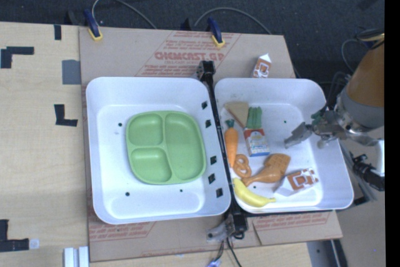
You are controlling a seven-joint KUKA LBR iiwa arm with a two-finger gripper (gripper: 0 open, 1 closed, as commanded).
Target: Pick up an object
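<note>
My gripper [309, 139] hangs over the right part of the right bin [312, 92], open with nothing between its fingers. To its left in that bin lie a small red-and-white box [256, 141], a green stick-shaped item [254, 116], a tan wedge [237, 112], a carrot [231, 145] and a pretzel [242, 166]. Closer to the front lie a brown drumstick [270, 169], a banana [251, 195] and a small orange-and-white carton [302, 180]. The carton is the nearest thing, just below the gripper.
The left bin [106, 97] holds a green divided plate [165, 147]. A small carton [263, 65] stands on the cardboard behind the right bin. Black clips [207, 70] join the bins along their shared wall. Cables run across the dark floor at the back.
</note>
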